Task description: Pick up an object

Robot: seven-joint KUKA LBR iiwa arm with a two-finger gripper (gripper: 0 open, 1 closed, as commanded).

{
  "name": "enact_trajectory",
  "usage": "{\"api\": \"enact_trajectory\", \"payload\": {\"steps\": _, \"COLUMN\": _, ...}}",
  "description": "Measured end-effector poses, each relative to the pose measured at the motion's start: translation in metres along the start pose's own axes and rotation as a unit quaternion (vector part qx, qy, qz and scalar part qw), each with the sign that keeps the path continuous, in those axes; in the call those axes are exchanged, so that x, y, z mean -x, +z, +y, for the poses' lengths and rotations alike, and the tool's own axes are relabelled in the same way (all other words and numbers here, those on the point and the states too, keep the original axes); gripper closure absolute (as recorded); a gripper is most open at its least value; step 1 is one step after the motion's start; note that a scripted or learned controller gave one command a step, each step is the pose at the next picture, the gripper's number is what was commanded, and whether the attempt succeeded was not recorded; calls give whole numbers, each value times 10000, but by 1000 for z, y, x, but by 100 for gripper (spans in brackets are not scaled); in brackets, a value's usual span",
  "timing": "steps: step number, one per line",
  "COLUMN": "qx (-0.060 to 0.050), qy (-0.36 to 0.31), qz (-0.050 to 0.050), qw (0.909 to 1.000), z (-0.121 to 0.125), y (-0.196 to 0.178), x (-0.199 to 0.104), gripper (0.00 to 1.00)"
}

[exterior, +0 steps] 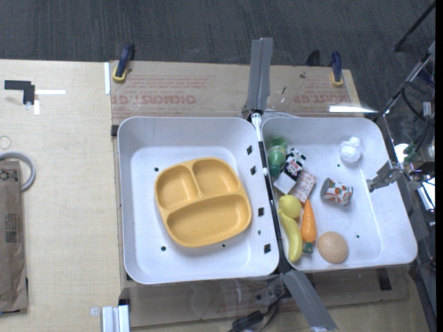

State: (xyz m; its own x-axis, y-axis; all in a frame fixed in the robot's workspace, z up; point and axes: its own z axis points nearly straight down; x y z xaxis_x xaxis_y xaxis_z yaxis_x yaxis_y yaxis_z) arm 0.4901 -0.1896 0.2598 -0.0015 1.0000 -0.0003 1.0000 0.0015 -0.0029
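Left bin point(131, 206) holds yellow divided plate point(203, 201). Right bin point(387, 247) holds banana point(292, 237), carrot point(308, 221), brown egg point(333, 247), green toy point(276, 158), cow figure point(295, 162), small packet point(302, 185), red-white carton point(338, 192), white lump point(350, 151). Arm at right edge, gripper point(385, 178) over right bin's rim, near carton, not touching. Cannot tell jaws' state.

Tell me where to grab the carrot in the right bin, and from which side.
Probably from straight above, the hand closing across the middle of the carrot. It lies flat, long and narrow, its tip toward the bin's near edge. The banana sits tight on its left, so that finger has little room.
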Motion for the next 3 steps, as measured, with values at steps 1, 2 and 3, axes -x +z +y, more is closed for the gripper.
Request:
{"api": "enact_trajectory", "payload": {"steps": 1, "qx": 9, "qy": -1962, "qz": -3, "qw": 9806, "z": 57, "y": 96, "x": -18, "gripper": 0}}
{"api": "enact_trajectory", "payload": {"steps": 2, "qx": 28, "qy": -1916, "qz": -13, "qw": 9815, "z": 74, "y": 166, "x": -39, "gripper": 0}}
{"api": "enact_trajectory", "payload": {"steps": 3, "qx": 29, "qy": -1899, "qz": -15, "qw": 9818, "z": 74, "y": 158, "x": -38, "gripper": 100}}
